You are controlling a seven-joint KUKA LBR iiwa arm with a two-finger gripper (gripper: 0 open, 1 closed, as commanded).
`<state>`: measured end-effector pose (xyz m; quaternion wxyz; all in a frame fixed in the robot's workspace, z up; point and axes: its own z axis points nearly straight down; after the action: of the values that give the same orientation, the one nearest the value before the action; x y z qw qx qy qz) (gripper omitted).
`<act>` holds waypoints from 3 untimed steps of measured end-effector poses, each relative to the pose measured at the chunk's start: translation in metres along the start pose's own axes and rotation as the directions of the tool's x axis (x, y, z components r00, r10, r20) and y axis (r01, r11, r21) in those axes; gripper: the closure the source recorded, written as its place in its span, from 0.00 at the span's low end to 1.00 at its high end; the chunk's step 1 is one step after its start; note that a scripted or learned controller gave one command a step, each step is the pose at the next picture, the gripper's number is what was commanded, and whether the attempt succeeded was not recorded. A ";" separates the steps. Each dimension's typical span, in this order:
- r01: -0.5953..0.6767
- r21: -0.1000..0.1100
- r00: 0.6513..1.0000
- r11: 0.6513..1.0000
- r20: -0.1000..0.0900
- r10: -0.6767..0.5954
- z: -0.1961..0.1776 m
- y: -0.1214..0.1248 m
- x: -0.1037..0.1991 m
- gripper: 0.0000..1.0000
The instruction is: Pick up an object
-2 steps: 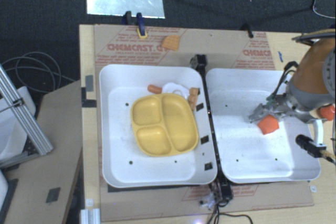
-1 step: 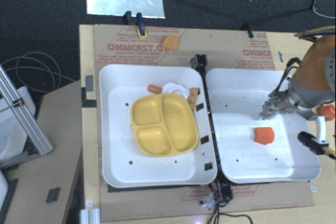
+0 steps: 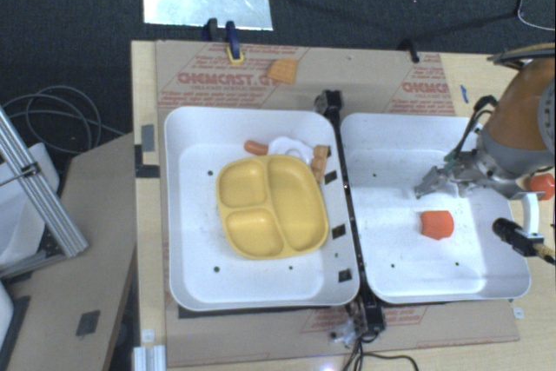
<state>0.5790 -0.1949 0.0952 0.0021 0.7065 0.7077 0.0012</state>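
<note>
The gripper (image 3: 439, 181) hovers just above the small orange block (image 3: 438, 224), fingers spread apart (nothing between them); a misaligned descent could knock it aside.

yellow divided plate (image 3: 271, 206) crowding left bin (image 3: 187, 187), right bin (image 3: 391, 274) floor mostly open

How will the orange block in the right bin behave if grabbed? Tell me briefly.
The orange block looks chunky with flat-looking faces, so it probably slides rather than rolls when nudged. It seems small and likely light. It lies apart from the bin wall, below the gripper, so a push could scoot it across the smooth floor.
</note>
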 end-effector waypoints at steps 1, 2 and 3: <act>-0.001 0.009 1.000 1.000 -0.004 0.001 0.012 -0.047 0.028 0.00; -0.002 0.001 1.000 1.000 0.000 0.002 0.000 -0.044 0.026 1.00; 0.008 0.002 1.000 1.000 -0.002 -0.008 0.011 -0.014 0.087 1.00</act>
<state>0.5649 -0.1081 0.0839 0.0005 0.7037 0.7105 0.0012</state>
